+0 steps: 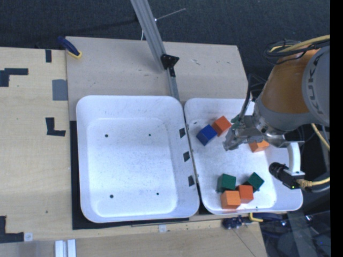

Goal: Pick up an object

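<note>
Two white bins sit side by side on the table point(123, 63). The left bin point(86, 159) is bare white inside. The right bin point(206, 202) holds loose cubes: a blue cube point(206, 135) and an orange cube point(221, 125) touching near the far-left corner, both turned at a slant to the walls; a second orange cube point(259, 146) partly hidden by the arm at the right edge. Near the front edge cluster two green cubes point(226, 182) point(255, 181) and two orange ones point(231, 198) point(246, 192). The claw point(235, 140) hangs over the bin's middle, just right of the blue cube; whether it is spread or pinched, I cannot tell.
</note>
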`<act>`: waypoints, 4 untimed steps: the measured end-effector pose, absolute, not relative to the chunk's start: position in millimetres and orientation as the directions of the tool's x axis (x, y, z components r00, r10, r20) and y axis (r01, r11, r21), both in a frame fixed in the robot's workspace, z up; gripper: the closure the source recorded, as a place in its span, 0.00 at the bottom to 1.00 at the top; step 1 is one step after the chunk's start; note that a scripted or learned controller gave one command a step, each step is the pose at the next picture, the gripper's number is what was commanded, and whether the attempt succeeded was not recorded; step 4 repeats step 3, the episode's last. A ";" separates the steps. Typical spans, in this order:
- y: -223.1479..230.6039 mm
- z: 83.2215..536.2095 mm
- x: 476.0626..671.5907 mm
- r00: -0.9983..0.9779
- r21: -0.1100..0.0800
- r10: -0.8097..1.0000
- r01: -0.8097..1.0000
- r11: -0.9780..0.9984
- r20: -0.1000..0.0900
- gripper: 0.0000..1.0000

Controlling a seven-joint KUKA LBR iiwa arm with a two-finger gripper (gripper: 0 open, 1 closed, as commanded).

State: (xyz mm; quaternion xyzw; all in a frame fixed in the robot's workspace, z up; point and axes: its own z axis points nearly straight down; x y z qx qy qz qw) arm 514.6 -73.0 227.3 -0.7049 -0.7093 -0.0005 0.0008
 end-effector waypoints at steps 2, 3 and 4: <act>31.3 242.5 514.3 -0.007 -0.002 1.000 1.000 0.007 0.001 1.00; 76.7 234.5 511.1 -0.006 -0.004 1.000 1.000 0.006 0.000 1.00; 76.7 234.5 511.1 -0.006 -0.004 1.000 1.000 0.006 0.000 1.00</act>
